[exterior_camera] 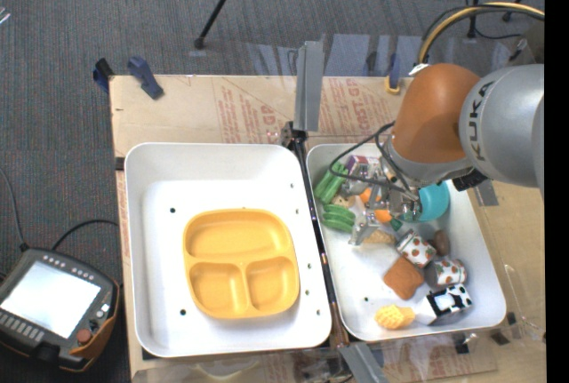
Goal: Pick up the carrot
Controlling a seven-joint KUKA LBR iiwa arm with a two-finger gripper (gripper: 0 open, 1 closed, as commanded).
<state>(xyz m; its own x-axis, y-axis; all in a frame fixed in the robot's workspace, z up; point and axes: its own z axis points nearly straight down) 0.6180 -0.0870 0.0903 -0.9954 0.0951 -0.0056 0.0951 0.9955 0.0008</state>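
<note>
Reaching in from the right, the grey arm (498,128) with its orange band (436,110) hangs over the right bin (493,283), near that bin's back edge. Its gripper (384,214) points down into the pile of toys in the back-left part of this bin. Whether the gripper is wide, narrow or holding something, I cannot tell, because the wrist and the cables cover it.

Just at the gripper there is a small orange piece, which seems to be the carrot (380,215). Only a little of it is visible, so its long axis and the way it points cannot be read. It lies in the middle-left part of the right bin, between the green toys (333,199) at the bin's left wall and a teal cup (434,202) on the other side.

Toward the front edge of the same bin lie a brown block (403,278), a yellow corn-like piece (394,316) near the front edge, a black and white toy (447,301) close to the front-right corner, and two white toys with red spots (416,249) between them and the gripper.

In the left bin (151,283) a yellow divided plate (240,263) lies flat in the middle, with one long compartment toward the back and two smaller ones toward the front.

Both bins rest side by side on a cardboard sheet (222,106) on the bench.
</note>
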